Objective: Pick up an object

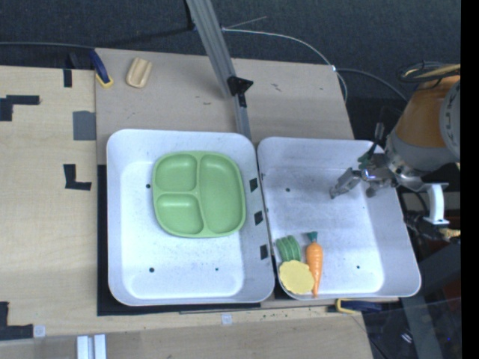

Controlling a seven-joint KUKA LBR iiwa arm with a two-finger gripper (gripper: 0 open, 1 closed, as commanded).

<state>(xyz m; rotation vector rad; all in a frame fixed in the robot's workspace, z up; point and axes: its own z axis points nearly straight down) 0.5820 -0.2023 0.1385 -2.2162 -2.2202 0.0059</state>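
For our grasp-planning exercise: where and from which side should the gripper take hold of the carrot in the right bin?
Probably grip the carrot across its orange middle, from above. It lies flat and slim, yellow piece close on its left, so fingers need care there.

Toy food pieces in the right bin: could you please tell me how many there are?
3, clustered at the right bin's near-left corner: an orange carrot, a green ridged piece and a yellow round piece. They touch, so something smaller may be hidden.
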